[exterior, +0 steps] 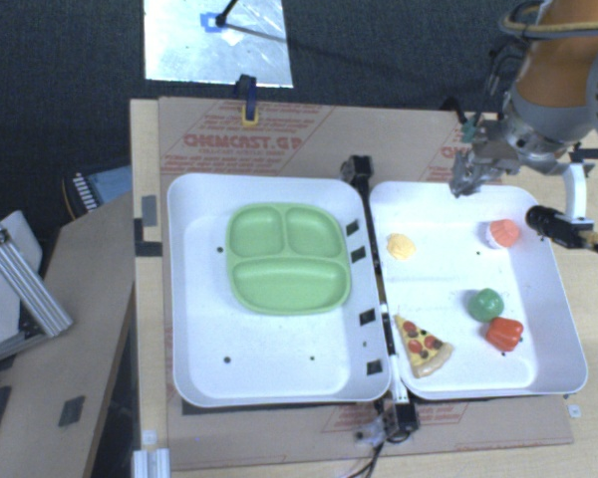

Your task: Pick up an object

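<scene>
End effector (465, 179) of mine hangs over the far edge of the right shallow white bin (553, 287), pointing down; whether it is open or closed I cannot tell from this slant, and I see nothing gripped in it. I judge this to be the approach step, with no object chosen by contact yet. The nearest candidate is the small round pink-and-white toy (503, 233), lying in the far right part of that bin; being round, it has no clear long axis. The yellow rounded piece (401, 247) sits near the bin's left wall. Closer to the front lie a green ball-like toy (486, 303) touching a red pepper-like toy (504, 334). The pizza-slice toy (424, 345) runs diagonally, tip toward the far left. Next I need to travel over one piece and descend. The left bin (194, 297) holds a green divided plate (287, 259).
</scene>
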`<state>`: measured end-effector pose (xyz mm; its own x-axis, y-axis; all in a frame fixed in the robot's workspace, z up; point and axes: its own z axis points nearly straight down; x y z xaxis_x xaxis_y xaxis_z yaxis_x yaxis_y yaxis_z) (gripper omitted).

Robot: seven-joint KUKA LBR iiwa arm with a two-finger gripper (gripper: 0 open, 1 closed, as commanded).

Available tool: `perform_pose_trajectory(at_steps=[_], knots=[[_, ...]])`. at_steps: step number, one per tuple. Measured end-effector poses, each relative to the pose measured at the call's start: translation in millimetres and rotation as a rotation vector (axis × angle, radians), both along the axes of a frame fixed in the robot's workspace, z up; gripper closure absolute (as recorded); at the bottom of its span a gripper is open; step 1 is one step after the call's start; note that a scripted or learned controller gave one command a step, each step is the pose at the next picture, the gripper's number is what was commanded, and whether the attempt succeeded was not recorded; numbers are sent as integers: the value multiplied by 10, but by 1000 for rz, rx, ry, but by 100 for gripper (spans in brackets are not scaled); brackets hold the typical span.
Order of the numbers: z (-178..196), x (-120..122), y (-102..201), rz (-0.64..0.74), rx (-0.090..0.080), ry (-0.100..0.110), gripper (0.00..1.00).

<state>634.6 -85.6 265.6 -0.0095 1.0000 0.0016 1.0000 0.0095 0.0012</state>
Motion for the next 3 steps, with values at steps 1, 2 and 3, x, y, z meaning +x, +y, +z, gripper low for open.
perform_pose_trajectory(at_steps=[1,2,3], knots=[[-168,-58,554,0,0,0,100],[-166,-1,1064,0,0,-1,100],[-312,-69,1528,0,0,1,100]])
